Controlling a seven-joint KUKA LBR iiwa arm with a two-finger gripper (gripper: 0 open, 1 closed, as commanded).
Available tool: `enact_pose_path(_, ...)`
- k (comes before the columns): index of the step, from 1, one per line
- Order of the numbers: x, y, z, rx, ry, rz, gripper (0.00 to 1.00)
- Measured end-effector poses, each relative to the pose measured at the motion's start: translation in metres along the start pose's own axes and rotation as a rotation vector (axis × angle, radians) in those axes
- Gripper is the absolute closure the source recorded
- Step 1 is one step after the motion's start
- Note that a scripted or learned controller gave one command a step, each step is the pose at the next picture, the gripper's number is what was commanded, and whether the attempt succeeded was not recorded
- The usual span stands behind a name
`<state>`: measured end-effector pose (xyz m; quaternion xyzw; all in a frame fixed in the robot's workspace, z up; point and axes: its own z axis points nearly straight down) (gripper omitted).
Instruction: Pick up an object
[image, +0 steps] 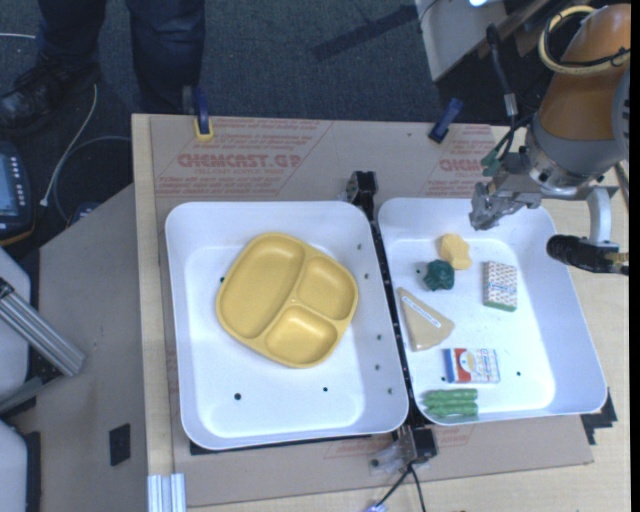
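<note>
— Arm, item one: where does it stand?

— Grey KUKA arm (585, 100), orange band above the wrist, entering from the right and angled down toward the far edge of the right bin (560, 395). Its gripper (492, 212) hangs at that bin's upper rim, just above and to the right of the yellow block.

— Fingers?

— Too small and dark to read; whether they are apart or together cannot be told. Nothing visible between them.

— Contents, right bin?

— Yellow block (455, 250), near the far end. Dark green lump (438, 274), just beside it, toward the left. Speckled rectangular pad (500, 285), near the right wall. Pale wedge slice (424, 320), along the left wall. Red, white and blue packet (471, 365), lying flat nearer the front. Green pea pods (450, 402), at the front rim. All lie on the bin floor, apart from the gripper.

— Contents, left bin (200, 400)?

— Yellow divided plate (287, 298), three compartments, sitting roughly in the middle.

— Surroundings?

— Cardboard sheet (300, 150) with red print beneath both bins; a black clip (361, 186) between them at the far edge.
</note>
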<state>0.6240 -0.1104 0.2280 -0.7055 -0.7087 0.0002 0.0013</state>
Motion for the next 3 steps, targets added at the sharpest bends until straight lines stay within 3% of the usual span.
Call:
enact_pose_path(2,0.12,0.016,0.004,-0.003,-0.001,0.0,1.0)
enact_pose_path(3,0.164,0.019,0.002,-0.004,-0.001,0.0,1.0)
